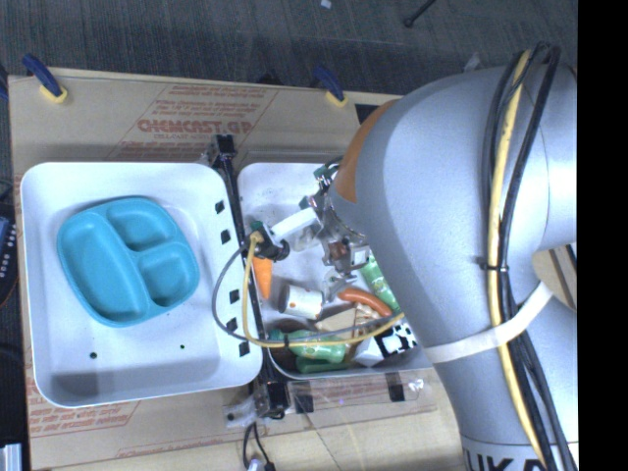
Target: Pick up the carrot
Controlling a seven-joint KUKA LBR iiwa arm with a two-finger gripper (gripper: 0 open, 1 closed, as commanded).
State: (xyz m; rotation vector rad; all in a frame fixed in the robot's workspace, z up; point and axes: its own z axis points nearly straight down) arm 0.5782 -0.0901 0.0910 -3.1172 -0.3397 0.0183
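Grey arm [471,224] loomed over the right bin [257,180]. Its pincer [339,248], state unclear, hovered near the carrot [262,275], probably light, stiff; grip mid-length.

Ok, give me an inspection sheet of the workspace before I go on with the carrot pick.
Surface: two white bins, left bin and right bin, on a cardboard-covered bench.
Job's things: carrot lies at the right bin's left wall, lengthwise, free of the hand.
Clutter: blue divided tray in the left bin; green items and an orange curved piece in the right bin.
Grippers: hand low over the right bin, to the right of the carrot; fingers unclear.
Cables: yellow cable loops over the divider between bins; black and yellow cables run along the arm.
Surroundings: blue clamps at the bench's far edge; dark floor beyond.
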